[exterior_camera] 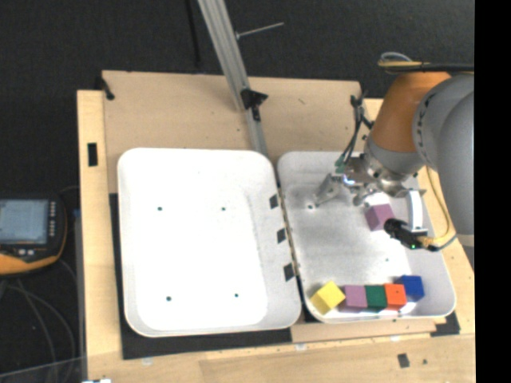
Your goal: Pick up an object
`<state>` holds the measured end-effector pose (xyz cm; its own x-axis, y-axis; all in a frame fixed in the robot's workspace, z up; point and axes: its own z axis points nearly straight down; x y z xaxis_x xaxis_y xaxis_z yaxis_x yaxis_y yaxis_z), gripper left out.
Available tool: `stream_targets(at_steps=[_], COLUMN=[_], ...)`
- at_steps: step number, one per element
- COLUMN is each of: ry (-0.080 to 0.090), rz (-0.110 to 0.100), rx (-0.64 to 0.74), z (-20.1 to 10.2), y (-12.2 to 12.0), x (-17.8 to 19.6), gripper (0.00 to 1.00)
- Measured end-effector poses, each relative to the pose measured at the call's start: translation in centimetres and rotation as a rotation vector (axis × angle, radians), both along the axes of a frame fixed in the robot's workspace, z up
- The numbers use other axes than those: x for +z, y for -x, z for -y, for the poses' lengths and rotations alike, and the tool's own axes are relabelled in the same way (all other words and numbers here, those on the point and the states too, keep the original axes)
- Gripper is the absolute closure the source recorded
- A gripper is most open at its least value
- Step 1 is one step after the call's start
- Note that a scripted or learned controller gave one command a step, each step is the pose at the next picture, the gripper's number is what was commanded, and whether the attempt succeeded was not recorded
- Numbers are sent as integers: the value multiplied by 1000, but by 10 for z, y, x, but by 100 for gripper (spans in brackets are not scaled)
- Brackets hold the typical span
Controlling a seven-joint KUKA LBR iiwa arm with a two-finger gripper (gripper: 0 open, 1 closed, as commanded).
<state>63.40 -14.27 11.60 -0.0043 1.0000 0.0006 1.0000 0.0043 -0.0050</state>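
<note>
Here the end effector (369,191) hangs over the right bin (335,238); a pink block (378,215) sits just below it, perhaps gripped, though I cannot tell.

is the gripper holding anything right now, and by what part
Cannot be told: a pink cube sits just below the gripper, but a grip on it isn't visible.

a single fixed camera looks down at a slant from above the bench (223,86), far enough back to take in both white bins, the left bin (196,242) and right bin (363,242) (arm (415,126) entering from the right).
</note>
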Motion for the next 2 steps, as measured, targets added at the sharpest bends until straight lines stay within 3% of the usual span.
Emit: stream_targets(at_steps=[2], ry=[2], rz=[6], rx=[-1], z=[2], y=[-1], x=[5], gripper=[0])
